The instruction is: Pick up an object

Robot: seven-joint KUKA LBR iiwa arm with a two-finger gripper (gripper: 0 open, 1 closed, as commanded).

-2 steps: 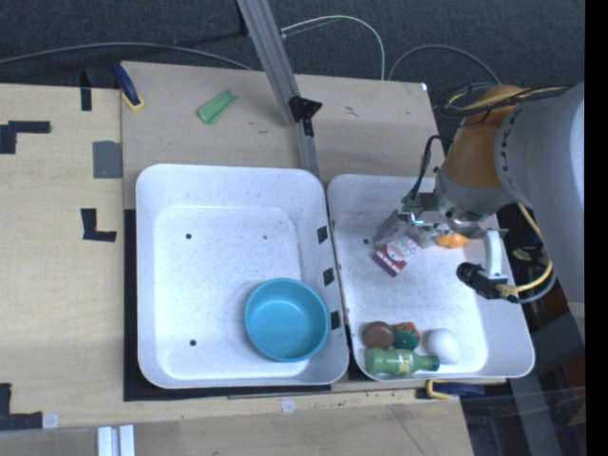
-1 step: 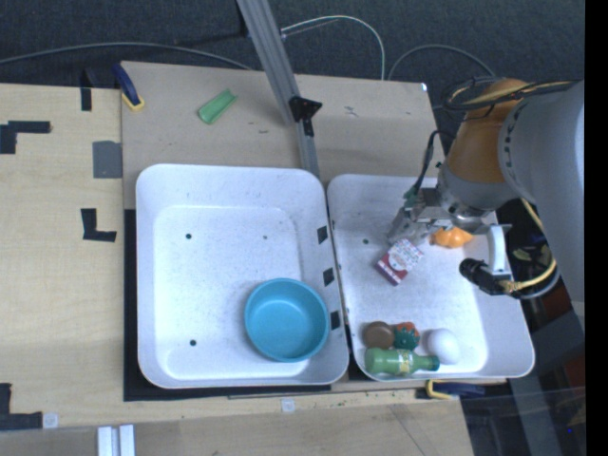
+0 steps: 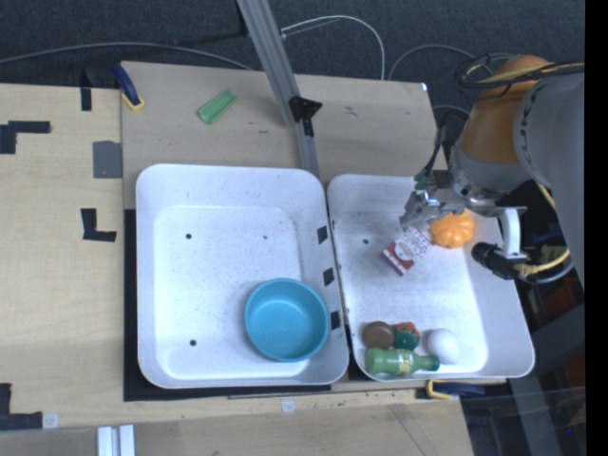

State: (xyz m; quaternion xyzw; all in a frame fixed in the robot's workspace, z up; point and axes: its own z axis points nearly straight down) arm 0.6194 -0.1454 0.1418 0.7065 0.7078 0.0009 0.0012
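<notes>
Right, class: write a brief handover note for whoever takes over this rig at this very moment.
Gripper: low over the right bin, beside the orange object, just above the red-and-white packet; nothing seen between its fingers.
Right bin's near end: green bottle, white ball, brown object.
Left bin: blue bowl.
Done: approach only.
Left: grasp and lift one object.

Claw: fingertips too small and blurred to tell open from closed, and whether they touch the red-and-white packet just below them. Orange object just right of claw is partly covered by the wrist; kind unclear. Arm above-right is cut off by the frame edge. Well below claw, a brown item and a multicoloured one overlap behind the green bottle; shapes unclear.
</notes>
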